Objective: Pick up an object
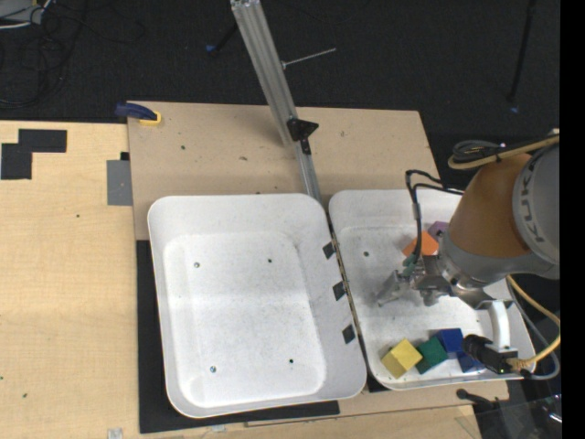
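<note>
place: likely robotics lab | cues: plywood bench (366,144); white bins (183,218); aluminium strut (265,58); loose cables (37,3)

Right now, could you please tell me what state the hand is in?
Hand: low in the right bin, near the orange block; open or closed cannot be told, and nothing is visibly held.

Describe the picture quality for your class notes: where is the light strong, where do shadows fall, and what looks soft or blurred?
Camera view: the left bin looks bright and slightly washed out; the floor behind the bench is nearly black; the pincer is small and soft-edged, casting a faint shadow on the right bin; the yellow block and blue block stay distinct in colour.
</note>
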Robot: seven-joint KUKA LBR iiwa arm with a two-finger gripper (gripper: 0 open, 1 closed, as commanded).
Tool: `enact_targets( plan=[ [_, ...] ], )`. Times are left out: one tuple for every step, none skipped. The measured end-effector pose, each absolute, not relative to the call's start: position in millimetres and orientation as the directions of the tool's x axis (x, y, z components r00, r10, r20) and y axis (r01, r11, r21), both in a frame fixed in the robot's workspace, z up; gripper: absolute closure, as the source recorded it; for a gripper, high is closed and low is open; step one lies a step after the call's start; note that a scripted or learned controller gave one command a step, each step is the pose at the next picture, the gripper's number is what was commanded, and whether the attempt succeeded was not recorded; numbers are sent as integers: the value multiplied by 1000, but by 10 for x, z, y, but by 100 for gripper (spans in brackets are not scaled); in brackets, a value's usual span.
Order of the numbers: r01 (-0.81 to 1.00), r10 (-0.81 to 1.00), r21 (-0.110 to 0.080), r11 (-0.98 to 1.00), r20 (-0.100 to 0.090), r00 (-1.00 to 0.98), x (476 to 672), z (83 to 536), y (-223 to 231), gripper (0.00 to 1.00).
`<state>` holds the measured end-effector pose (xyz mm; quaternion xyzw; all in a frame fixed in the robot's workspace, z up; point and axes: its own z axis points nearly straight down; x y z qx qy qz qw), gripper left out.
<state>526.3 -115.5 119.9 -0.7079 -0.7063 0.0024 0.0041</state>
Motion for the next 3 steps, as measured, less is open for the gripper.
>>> enact_targets(
  plan=[
    [1000, 1000, -6, -11, 2, 11, 5269, 1322, -1181, 100],
    [1000, 1000, 2, 3, 0, -3, 5212, 1831, -1109, 100],
    [1000, 1000, 3, 1, 0, -1, 5223, 2314, -1119, 100]
  ],
)
